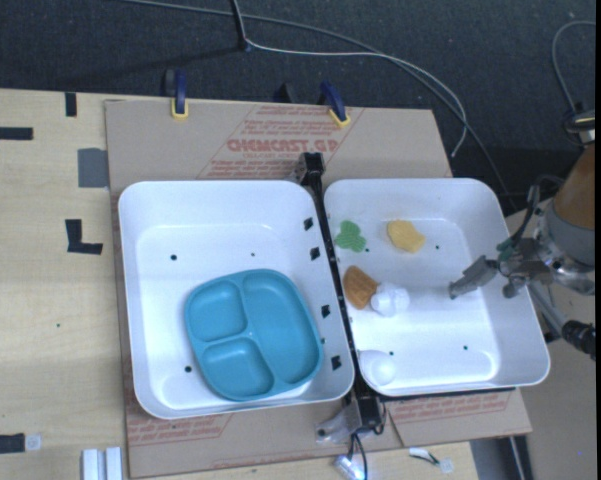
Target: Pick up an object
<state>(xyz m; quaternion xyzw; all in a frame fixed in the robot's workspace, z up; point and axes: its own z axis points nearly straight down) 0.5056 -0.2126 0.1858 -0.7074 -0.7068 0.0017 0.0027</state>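
The right bin (pixel 480 203) holds several small things. A green piece (pixel 351 235) and a yellow chunk (pixel 406 236) lie toward its back. An orange-brown lump (pixel 359 286) touches a white object (pixel 390 299) near the divider, and another white object (pixel 377 366) sits in the front left corner. My gripper (pixel 483 285) hangs over the bin's right side, well right of these things. Its fingers (pixel 465 282) are spread open with nothing between them.
The left bin (pixel 145 218) carries a blue divided plate (pixel 252 333) in its front half. A black divider (pixel 328 268) runs between the bins. Cables cross the dark floor behind, and two clamps (pixel 180 96) hold the cardboard underlay.
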